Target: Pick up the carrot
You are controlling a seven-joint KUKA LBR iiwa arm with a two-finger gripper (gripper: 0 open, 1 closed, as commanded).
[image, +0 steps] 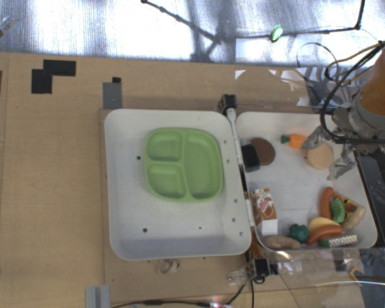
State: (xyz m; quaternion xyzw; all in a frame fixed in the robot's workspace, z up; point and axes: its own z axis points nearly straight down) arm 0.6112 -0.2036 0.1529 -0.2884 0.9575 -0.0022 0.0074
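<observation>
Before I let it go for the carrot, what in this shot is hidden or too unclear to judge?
- Gripper: in the camera view, its fingers blur into cables and shadow, so open or shut is unclear.
- Carrot: its right end is partly covered by the gripper and the tan round piece; contact cannot be judged.
- Food pile in the right bin: items overlap, several too small to identify.
- Arm: cut off by the right edge.

Orange carrot (pixel 296 140) lies flat, right bin's top.
</observation>
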